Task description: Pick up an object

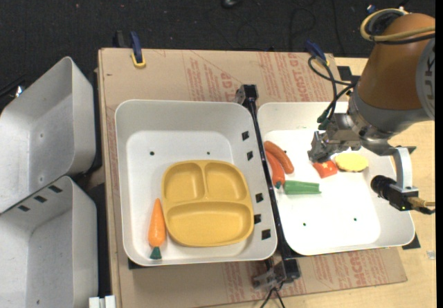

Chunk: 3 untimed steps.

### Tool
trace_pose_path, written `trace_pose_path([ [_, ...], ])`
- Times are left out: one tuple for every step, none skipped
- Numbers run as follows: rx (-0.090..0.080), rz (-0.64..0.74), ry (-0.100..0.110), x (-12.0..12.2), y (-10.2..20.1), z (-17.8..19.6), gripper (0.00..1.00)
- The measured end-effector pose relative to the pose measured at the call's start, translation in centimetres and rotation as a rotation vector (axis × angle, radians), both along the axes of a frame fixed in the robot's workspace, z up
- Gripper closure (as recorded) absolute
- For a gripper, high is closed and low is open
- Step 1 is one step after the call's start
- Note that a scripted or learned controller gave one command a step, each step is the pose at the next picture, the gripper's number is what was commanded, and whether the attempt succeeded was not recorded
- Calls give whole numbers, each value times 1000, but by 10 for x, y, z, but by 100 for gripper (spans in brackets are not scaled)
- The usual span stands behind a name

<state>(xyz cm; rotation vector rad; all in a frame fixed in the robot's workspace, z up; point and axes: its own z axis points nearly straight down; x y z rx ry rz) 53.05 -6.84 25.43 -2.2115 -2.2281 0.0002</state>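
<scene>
Altogether: one carrot (157, 225), two sausages (277, 160) — gripper (322, 153) over red piece (326, 169), grip unclear.

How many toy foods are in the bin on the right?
4. Two hot dogs lie by the right bin's left wall, a green pepper below them, a red piece and a yellow piece at the pincer. It may hide more.

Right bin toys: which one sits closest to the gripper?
The small red piece, right under the gripper, beside the yellow piece. The green one and the two orange-red sausages lie farther left, toward the divider.
</scene>
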Motion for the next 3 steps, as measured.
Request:
trace_pose_path([
  [0, 0, -4, 15, 51, 6, 100],
  [0, 0, -4, 39, 105, 8, 100],
  [0, -1, -4, 55, 150, 9, 100],
])
